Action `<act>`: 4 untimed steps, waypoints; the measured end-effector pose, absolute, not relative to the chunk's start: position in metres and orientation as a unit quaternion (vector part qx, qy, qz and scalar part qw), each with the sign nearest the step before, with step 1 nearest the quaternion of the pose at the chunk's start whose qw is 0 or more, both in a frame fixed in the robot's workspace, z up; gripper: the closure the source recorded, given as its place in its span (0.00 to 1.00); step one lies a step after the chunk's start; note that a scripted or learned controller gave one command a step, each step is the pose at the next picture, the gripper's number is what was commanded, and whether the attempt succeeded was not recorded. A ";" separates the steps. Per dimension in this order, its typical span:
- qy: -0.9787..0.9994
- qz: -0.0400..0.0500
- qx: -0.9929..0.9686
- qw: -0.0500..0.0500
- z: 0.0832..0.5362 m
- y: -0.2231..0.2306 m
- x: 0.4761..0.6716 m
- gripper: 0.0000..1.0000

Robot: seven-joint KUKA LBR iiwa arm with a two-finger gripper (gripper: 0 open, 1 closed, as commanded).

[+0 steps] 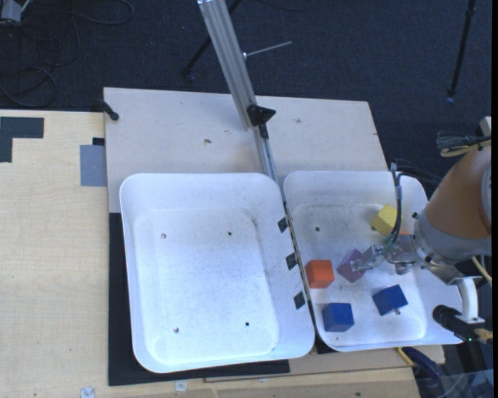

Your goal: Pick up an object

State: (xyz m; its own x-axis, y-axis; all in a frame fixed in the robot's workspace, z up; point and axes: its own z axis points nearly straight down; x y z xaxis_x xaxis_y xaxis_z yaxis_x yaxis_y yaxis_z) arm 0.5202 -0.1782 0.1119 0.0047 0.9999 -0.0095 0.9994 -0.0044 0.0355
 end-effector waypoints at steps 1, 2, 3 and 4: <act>0.705 0.010 0.709 0.019 0.111 -0.180 0.537 0.00; 0.706 0.001 0.708 0.003 0.122 -0.165 0.511 0.00; 0.708 0.004 0.707 0.005 0.114 -0.161 0.518 0.00; 0.706 0.001 0.708 0.004 0.208 -0.206 0.509 0.00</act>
State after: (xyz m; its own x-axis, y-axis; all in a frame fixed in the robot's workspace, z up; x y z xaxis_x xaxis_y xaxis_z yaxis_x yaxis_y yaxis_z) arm 0.5085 -0.2063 0.2083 0.0023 1.0000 -0.0040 1.0000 -0.0023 0.0061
